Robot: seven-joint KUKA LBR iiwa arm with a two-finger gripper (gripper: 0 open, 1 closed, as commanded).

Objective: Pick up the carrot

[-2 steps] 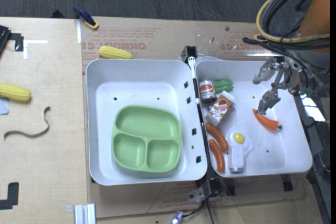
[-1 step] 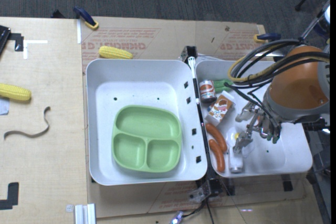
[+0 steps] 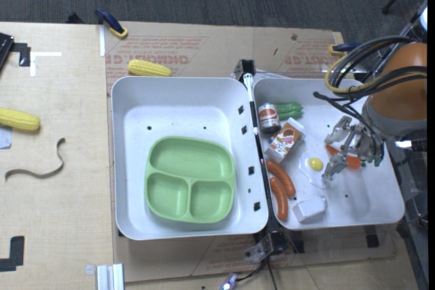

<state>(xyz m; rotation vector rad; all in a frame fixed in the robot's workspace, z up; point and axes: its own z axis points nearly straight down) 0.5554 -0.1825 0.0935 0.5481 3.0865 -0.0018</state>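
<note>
The gripper (image 3: 338, 163) hangs in the right bin (image 3: 380, 210) with the small orange carrot (image 3: 348, 160) caught between its fingers, a toy that looks light, stiff and slick, best pinched across its thick middle.

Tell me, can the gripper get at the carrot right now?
Probably yes. The gripper is already down on the carrot in the right bin, with nothing over it; the fried egg sits just beside.
</note>
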